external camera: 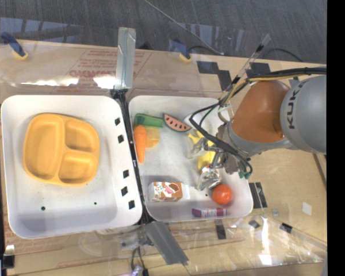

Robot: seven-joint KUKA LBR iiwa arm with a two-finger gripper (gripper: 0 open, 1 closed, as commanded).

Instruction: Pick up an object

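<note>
On the bench, the left bin holds a yellow divided plate, set aside from the right bin of toy food. There the claw hangs low beside a red tomato, perhaps targeting it; cables blur its fingers, so I cannot tell their state.

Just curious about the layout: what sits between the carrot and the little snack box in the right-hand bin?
Nothing. In the camera view, bare white bin floor separates the carrot from the snack box.
</note>
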